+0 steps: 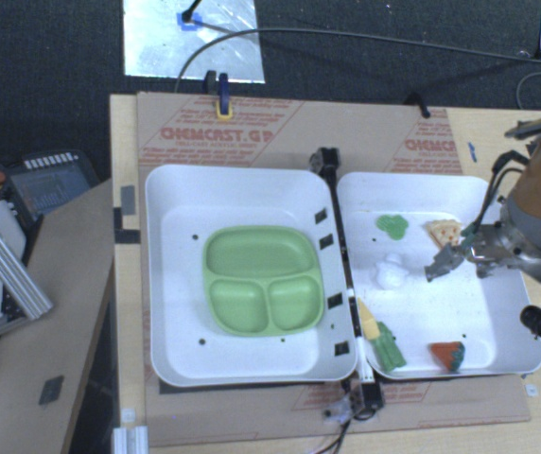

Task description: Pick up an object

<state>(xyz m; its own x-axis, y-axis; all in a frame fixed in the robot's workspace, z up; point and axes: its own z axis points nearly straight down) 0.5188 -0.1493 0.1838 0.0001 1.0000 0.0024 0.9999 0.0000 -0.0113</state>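
The right bin (497,348) holds several small items. A green blob (392,224) lies near its back left, and a tan cracker-like piece (443,229) sits just right of it. A small white object (390,274) rests left of centre. A yellow and green piece (380,340) lies along the front left wall, and a red piece with a green edge (448,354) sits near the front. My gripper (445,258) hangs over the middle of this bin, just below the tan piece and right of the white object. I see nothing held in it.
The left bin (171,253) holds a green divided plate (260,280). A black hinge strip (337,253) runs between the bins. The grey arm (535,225) enters over the right bin's right wall. Cables trail across the dark floor behind the bench.
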